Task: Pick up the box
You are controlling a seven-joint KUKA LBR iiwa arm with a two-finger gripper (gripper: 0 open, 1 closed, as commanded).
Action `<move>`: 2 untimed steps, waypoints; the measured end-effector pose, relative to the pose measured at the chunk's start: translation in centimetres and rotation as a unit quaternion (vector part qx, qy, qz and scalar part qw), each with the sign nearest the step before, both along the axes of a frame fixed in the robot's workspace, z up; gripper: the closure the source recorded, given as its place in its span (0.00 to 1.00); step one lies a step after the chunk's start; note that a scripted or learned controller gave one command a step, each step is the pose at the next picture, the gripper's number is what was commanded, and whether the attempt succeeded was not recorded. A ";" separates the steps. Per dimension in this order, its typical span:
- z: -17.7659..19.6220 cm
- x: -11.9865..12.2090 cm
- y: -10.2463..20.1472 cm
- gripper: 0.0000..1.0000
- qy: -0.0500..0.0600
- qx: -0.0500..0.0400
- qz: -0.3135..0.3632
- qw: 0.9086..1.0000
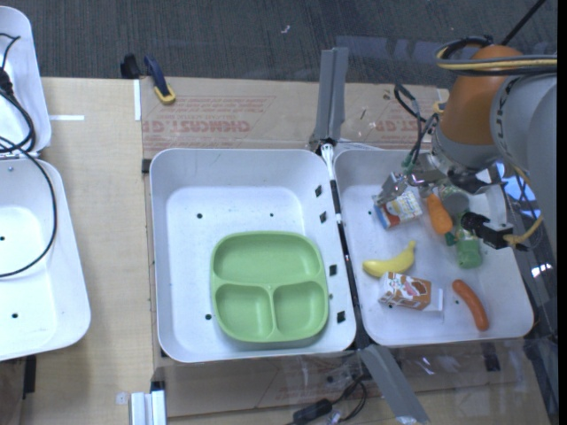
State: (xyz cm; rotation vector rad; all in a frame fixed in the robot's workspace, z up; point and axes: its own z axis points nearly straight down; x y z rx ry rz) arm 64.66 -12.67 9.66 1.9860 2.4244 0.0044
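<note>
Box [407, 291] lies flat in the right bin [496, 326], toward its near edge, brown and white, tilted slightly, with bare white floor on its near side and left. Going from the left: the left bin [177, 237] holds a green divided plate [269, 285] set toward the near right corner, close to the shared wall, leaving the far half and left strip of that bin's floor open. Across the divider, a banana [392, 262] sits just above the box, near but seemingly apart from it. Further back, a small carton [399, 206] lies beside the gripper [409, 184], which hangs over the far part of the right bin; whether its fingers are apart or together cannot be told. An orange carrot [439, 215] lies just right of the carton, a green item [469, 251] beyond it, and a sausage [470, 304] rests to the right of the box, well apart from it, near the right wall. The arm [496, 96] covers the far right corner.
</note>
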 end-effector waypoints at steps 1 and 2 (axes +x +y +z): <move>1.1 0.1 -0.1 1.00 -0.002 -0.001 -0.001 1.000; 1.1 0.1 -0.1 0.00 -0.002 -0.001 -0.001 1.000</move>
